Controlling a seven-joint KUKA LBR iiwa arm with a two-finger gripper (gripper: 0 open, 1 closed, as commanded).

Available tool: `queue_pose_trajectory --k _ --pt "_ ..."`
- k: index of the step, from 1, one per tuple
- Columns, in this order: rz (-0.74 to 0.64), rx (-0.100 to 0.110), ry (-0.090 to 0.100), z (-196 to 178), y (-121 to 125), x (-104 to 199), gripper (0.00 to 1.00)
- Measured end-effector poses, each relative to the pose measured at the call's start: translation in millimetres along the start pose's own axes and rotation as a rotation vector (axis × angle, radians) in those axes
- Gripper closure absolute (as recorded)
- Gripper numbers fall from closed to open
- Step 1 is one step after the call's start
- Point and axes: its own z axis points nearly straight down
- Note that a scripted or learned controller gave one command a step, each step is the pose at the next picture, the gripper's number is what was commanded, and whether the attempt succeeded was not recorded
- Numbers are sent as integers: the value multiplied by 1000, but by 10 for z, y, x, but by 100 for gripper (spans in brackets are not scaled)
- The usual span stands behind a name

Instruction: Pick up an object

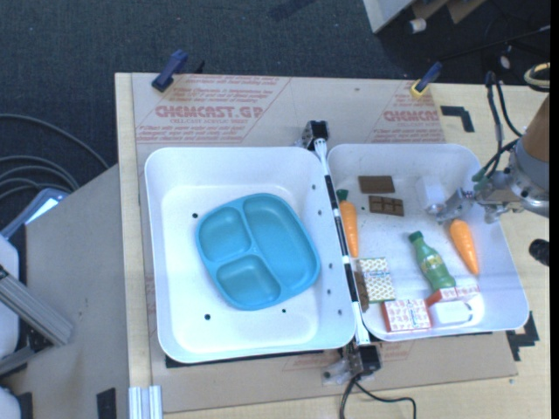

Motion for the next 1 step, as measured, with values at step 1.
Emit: queue_pose_trajectory --k 1 --pt "-6 1 10 652 29 26 0"
